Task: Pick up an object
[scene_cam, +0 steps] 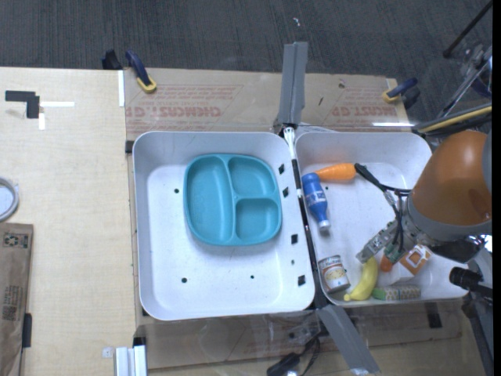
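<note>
**Arm low over the right bin's front corner**

Dark carpet up top, pale bench below, and two white bins sitting side by side. Left bin (149, 210) carries one thing: a teal divided plate (232, 200), lying flat near the middle. Right bin (352, 143) is the busy one. An orange carrot (338, 173) lies near the back, long axis running left to right. Just in front of it, by the bin's left wall, a blue bottle (315, 200) points front to back. At the front edge sit a small can (334, 273), a yellow banana (362, 281) and a green piece (381, 293), all close together.

And the arm (458, 180) is in, its orange band hanging over the right bin's right side, with the gripper (385, 245) down low near the front right corner. Whether it is released or clenched cannot be told from this angle; nothing is seen in its grasp. An orange-and-white item (415, 258) lies just beside it on the right. The banana is the nearest clear target, just front-left of the gripper, its long axis tilted toward it. Likely a short drop and shift.
</note>
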Tool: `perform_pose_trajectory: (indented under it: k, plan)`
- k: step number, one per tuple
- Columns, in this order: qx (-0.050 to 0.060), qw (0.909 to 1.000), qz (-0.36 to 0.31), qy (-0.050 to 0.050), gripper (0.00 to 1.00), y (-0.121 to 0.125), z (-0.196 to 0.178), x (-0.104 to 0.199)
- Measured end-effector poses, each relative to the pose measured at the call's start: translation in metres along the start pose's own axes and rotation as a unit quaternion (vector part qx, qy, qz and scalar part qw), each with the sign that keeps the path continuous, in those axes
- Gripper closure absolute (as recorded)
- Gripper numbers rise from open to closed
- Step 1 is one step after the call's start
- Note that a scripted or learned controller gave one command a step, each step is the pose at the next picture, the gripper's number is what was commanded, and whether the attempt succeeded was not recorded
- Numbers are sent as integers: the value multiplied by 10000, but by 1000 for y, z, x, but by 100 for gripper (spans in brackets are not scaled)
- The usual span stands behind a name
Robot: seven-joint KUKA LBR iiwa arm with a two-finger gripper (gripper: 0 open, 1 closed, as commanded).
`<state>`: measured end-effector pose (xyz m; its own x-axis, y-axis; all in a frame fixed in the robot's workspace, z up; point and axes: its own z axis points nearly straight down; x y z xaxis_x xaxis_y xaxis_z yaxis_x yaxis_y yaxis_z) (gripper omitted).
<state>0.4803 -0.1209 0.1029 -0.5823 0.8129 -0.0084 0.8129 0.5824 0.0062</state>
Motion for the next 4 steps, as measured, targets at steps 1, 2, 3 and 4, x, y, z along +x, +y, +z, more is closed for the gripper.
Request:
perform_pose_trajectory:
  k: [1,2,3,4]
  plan:
    - [32,9988,478,34,100,40,-121,56]
    - [34,9988,481,35,0,39,-121,56]
    - [47,9978,654,42,0,69,-98,100]
    - [45,9969,788,36,0,51,-87,36]
